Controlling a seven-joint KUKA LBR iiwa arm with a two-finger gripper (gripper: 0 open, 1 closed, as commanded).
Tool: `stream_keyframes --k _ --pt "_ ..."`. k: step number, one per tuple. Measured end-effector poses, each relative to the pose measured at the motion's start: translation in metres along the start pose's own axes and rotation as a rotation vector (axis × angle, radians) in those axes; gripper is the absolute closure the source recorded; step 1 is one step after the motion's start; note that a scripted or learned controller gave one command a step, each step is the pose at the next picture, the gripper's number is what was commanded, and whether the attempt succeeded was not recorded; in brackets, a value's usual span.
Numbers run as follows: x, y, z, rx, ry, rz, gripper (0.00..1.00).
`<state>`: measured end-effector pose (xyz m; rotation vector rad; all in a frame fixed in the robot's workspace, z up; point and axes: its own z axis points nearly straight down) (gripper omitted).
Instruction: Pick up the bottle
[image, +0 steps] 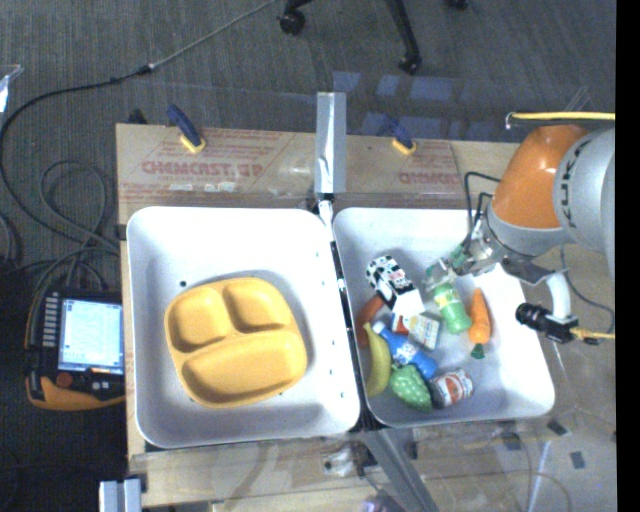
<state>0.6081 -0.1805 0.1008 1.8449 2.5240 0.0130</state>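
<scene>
i find the bottle (453, 309) lying untouched in the right bin (520, 390), beside the carrot (481, 314). my gripper (462, 256) hangs just beyond its far end; i cannot tell its state. probably pre-grasp: pickup remains outstanding.

I count two shallow white plastic bins (150, 300). One yellow three-compartment tray (237, 340). One yellow banana (378, 365), one orange carrot (481, 315), one green grape bunch (410, 387), one blue bottle (406, 353), one small tin can (455, 388).
</scene>
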Motion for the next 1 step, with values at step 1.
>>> stream_keyframes --k 1 --pt "0.0638 0.0415 -0.1799 0.016 0.005 0.097 1.0"
